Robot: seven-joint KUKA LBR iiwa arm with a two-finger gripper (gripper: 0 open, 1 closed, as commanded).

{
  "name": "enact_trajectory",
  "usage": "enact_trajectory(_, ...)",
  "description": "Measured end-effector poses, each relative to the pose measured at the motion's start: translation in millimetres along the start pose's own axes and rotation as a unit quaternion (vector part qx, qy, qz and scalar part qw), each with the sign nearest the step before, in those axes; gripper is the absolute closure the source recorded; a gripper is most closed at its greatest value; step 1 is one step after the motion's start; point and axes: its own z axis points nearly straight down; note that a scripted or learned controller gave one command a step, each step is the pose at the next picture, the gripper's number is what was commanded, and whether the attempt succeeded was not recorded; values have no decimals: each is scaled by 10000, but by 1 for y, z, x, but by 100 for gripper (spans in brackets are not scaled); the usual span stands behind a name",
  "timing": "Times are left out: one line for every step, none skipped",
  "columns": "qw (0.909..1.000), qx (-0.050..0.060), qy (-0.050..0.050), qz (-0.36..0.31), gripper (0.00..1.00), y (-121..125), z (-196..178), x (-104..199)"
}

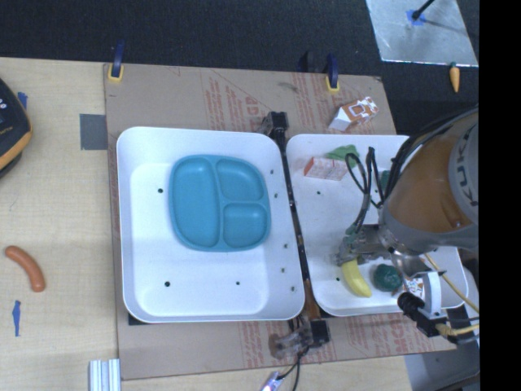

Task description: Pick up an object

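Note:
The right bin (326, 210) holds a yellow banana (356, 280), a teal round object (387, 278), a small red and white box (326, 168) and a green item (343, 151). My gripper (348, 253) hangs low over the front part of this bin, just above the banana's upper end and left of the teal object. The grey and orange arm covers the right side of the bin. I see nothing clearly held.
In the left bin (138, 218) lies a blue divided plate (220, 202). A small carton (354, 114) lies on the cardboard behind the right bin. On the bench at the far left are a sausage (26, 267) and a black and yellow device (10, 129).

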Motion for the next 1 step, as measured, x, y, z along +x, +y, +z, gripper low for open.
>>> enact_trajectory(10000, -21, 6, 21, 100, 17, -91, 67)
